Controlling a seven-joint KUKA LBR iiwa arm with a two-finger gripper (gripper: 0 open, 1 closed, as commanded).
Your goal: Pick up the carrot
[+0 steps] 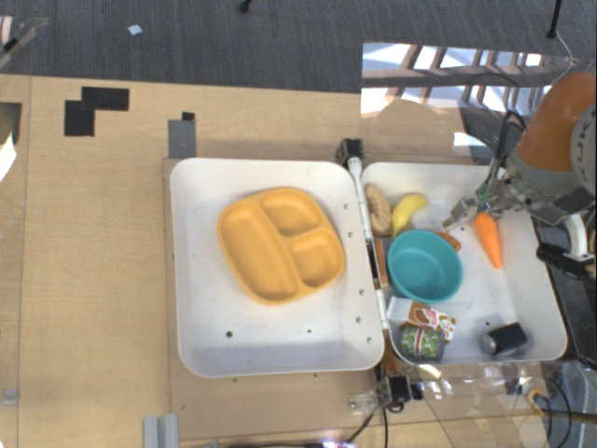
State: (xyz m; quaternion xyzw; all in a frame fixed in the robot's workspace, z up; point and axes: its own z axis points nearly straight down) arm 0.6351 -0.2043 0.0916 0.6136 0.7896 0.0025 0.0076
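The carrot point(490, 239) is orange and tapered. It lies in the right bin point(532, 343) near its right side, thick end toward the back and tip toward the front. My gripper point(474, 207) reaches in from the right, directly over the carrot's thick end and very close to it. The grey wrist and its orange band point(560, 124) rise behind the gripper. From this angle it is unclear whether the gripper touches the carrot.
A teal bowl point(424, 264) sits just left of the carrot. Behind the bowl lie a banana point(408, 211) and a brown potato-like piece point(378, 208). A small printed packet point(427, 332) and a black object point(506, 339) rest near the front. The left bin point(205, 343) holds a yellow divided plate point(280, 244).
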